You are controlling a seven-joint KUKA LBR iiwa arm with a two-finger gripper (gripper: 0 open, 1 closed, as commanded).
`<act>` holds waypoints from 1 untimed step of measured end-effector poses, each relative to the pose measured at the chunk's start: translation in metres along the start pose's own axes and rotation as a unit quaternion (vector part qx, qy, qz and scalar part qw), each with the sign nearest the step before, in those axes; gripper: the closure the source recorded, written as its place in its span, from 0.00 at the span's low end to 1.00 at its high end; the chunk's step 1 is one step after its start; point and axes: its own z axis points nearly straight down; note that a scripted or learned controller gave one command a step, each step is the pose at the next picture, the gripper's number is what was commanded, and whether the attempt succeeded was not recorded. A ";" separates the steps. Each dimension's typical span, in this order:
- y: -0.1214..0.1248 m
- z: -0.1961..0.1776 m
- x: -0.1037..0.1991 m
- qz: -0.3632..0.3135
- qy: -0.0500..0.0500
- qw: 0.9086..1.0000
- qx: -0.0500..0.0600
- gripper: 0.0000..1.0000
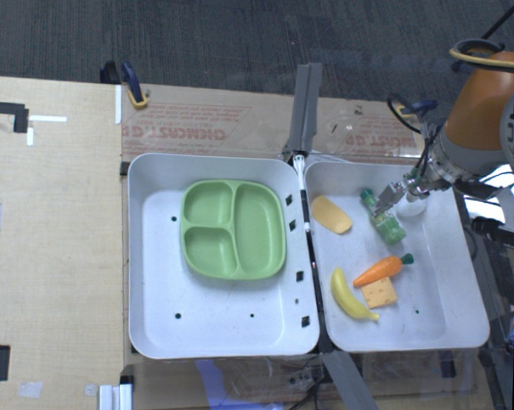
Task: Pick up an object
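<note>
The right bin (443,323) holds several small items. A green bottle (387,223) lies near its back, slanting from upper left to lower right. My gripper (392,197) hangs low over the bottle's upper end, reaching in from the right, and I cannot tell whether it touches the bottle. A pale orange wedge (331,214) rests left of the bottle. Toward the front lie an orange carrot (380,269), a small orange square block (379,292) and a yellow banana (351,296), close together.
A green divided plate (234,229) sits in the left bin (150,314). The raised divider (305,244) between the bins runs just left of the wedge. The arm's orange band (487,99) stands above the right bin's back right corner.
</note>
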 end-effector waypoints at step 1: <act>0.005 0.056 0.015 -0.043 0.001 0.999 0.001 0.00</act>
